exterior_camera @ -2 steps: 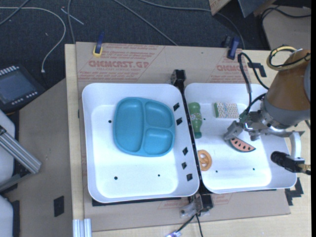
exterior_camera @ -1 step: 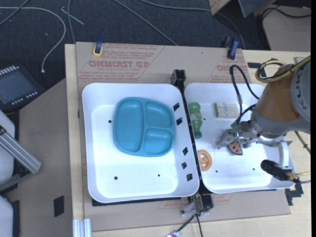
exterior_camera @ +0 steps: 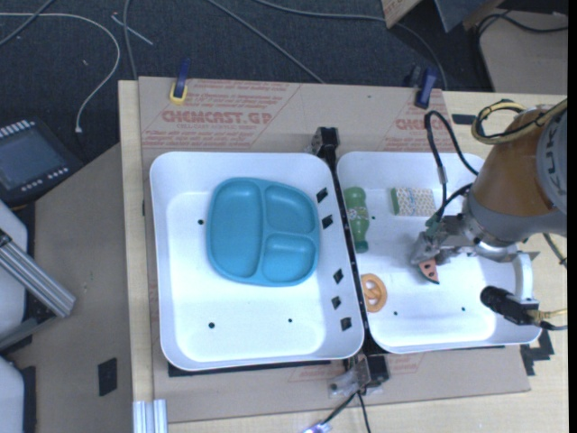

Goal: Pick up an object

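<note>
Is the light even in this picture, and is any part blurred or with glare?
Camera view: the light is soft and even; both white bins look bright, with only faint shadows under the blue plate and the arm. No strong glare. The small things by the pincer are slightly soft, so fine detail there is hard to read.

2 clamps grip the bench's far edge; cables trail across the floor.

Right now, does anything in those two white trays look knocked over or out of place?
Nothing looks spilled or broken. The green bottle lies on its side by the divider in the right bin, near a pretzel-shaped piece. The blue divided plate sits flat in the left bin.
</note>
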`<action>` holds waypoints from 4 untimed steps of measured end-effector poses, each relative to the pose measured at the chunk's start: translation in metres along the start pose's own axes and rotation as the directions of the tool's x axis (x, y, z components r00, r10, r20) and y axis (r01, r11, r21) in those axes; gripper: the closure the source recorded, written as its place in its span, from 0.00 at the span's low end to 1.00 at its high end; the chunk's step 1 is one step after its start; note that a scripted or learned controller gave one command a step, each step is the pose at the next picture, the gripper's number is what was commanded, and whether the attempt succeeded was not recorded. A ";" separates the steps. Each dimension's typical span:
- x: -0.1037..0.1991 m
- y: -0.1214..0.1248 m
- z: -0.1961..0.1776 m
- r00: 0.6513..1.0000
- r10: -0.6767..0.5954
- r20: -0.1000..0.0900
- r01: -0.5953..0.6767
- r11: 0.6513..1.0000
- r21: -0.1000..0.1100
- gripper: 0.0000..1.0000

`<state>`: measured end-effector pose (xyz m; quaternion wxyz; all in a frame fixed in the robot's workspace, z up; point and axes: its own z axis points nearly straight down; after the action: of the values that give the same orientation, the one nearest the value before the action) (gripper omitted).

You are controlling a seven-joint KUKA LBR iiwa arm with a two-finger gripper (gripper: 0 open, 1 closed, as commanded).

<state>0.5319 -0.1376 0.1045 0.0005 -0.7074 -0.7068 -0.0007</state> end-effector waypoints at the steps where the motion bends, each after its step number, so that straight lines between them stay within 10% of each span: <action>1: 0.007 0.006 -0.061 1.000 -0.003 0.003 0.003 1.000 -0.006 1.00; 3: 0.007 0.009 -0.132 1.000 -0.002 0.002 0.002 1.000 -0.003 1.00; 4: 0.060 -0.001 -0.135 1.000 -0.007 -0.002 0.007 1.000 0.003 1.00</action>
<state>0.5312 -0.0775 0.2399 0.0021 -0.7050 -0.7092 -0.0004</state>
